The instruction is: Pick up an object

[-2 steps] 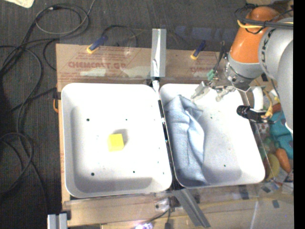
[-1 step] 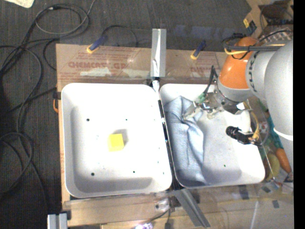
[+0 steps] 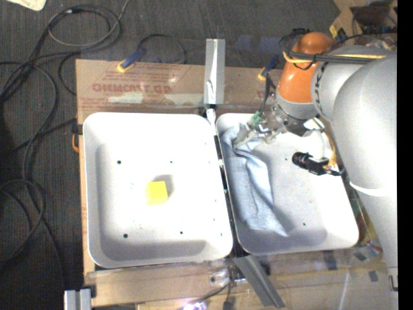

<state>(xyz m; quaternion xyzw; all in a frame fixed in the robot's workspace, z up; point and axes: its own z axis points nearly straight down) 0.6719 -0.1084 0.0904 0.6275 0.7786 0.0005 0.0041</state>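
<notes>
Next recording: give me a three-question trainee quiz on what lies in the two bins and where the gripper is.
1. True or false: the small yellow foam block lies in the left white plastic bin.
2. Which bin holds the pale blue crumpled cloth?
A. left
B. right white plastic bin
3. Fill in: the gripper is over the cloth's ____ end in the picture.

Key: 1 true; 2 B; 3 upper (far).
</notes>
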